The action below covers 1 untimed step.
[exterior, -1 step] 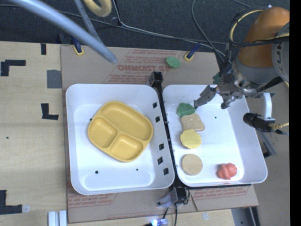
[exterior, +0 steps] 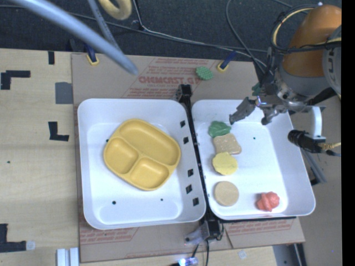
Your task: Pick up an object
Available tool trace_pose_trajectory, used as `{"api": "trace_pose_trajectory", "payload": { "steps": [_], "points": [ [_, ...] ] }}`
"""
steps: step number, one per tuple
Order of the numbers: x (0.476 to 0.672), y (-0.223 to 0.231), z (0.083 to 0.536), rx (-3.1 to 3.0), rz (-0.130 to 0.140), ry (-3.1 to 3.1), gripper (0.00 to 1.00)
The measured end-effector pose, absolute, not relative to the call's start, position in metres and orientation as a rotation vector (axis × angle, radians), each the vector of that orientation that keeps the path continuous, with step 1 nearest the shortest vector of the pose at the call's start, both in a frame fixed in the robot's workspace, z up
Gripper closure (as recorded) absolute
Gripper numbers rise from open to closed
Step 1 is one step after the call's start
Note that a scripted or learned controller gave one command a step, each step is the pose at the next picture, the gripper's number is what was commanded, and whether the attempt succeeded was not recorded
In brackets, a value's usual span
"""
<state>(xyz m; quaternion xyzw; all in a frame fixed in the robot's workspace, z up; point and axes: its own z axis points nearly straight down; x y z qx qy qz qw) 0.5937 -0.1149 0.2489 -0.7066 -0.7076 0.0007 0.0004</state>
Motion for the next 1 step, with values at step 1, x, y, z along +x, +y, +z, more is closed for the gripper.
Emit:
{"api": "trace_pose_trajectory", "payload": {
  "steps": [1],
  "points": [
    [0.5887,-0.1207,0.1872,-2.218,0.008,-2.218,0.00]
  ]
}}
